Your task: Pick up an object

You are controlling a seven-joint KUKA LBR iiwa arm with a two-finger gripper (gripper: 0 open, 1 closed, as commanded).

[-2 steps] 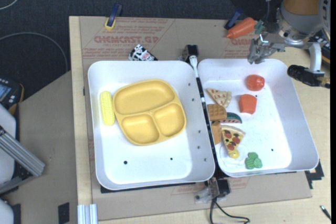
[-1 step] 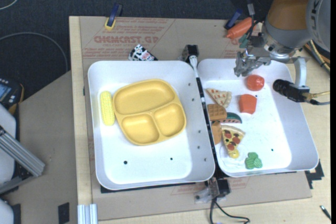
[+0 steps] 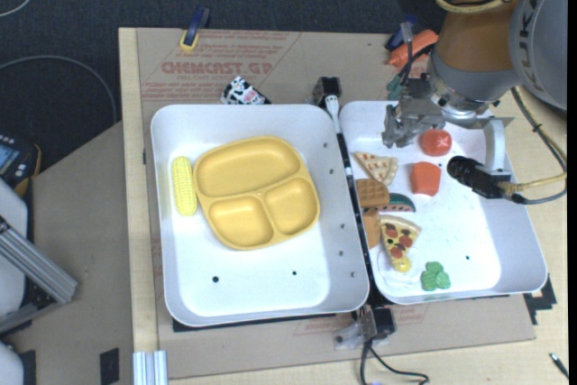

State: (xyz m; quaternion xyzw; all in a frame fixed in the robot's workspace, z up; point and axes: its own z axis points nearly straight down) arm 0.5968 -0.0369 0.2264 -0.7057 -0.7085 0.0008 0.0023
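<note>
**End effector poised over the right bin's far end, tomato just beside it**

The end effector (image 3: 403,129) hung low over the right bin (image 3: 514,239), towards the tabletop's far right corner. A round red toy tomato (image 3: 435,142) lay just beside it, on the side nearer the tabletop's right edge, with no clear long axis. Whether its grip stood wide or narrow could not be told. An orange block (image 3: 425,178) sat nearer the front edge.
</note>
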